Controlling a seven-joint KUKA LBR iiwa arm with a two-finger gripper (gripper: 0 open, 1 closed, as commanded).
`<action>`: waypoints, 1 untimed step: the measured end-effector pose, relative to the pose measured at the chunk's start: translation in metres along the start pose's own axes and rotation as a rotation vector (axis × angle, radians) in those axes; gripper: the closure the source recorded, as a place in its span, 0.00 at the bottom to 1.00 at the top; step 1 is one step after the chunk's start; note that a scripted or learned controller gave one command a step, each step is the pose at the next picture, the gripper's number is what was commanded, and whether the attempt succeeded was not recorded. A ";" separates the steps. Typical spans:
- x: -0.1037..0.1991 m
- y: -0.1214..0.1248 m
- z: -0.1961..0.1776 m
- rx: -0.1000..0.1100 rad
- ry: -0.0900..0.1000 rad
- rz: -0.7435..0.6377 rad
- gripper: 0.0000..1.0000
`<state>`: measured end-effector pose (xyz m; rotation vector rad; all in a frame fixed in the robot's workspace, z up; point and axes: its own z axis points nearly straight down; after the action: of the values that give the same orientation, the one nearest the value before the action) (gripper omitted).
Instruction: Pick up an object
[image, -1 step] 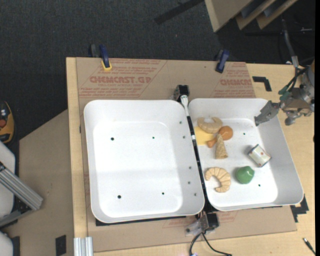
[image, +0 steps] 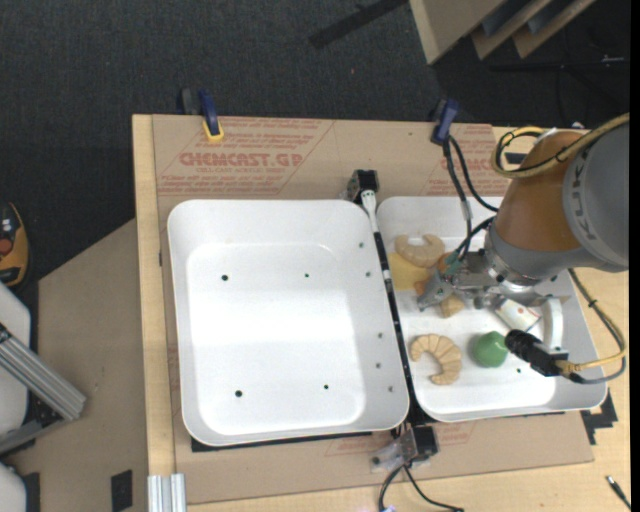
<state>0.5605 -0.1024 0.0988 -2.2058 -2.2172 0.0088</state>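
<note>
The right bin (image: 480, 400) holds a croissant (image: 438, 355) near its front left, a green ball (image: 489, 349) beside it, a pale yellow block (image: 406, 272) and a tan pastry-like piece (image: 422, 247) at the back left. My gripper (image: 445, 293) hangs low over the middle of this bin, just right of the yellow block and behind the croissant. A small tan object (image: 451, 305) lies right under the fingers; whether it sits between them is unclear.
The left bin (image: 200, 230) stands beside the right one, with a black divider (image: 385, 290) between them. Blue clamps (image: 210, 112) pin the cardboard at the back. Cables (image: 460, 185) run over the right bin's back rim.
</note>
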 end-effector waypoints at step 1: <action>0.002 0.055 0.014 -0.018 -0.007 0.003 0.00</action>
<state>0.6157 -0.0997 0.0836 -2.2213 -2.2270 -0.0039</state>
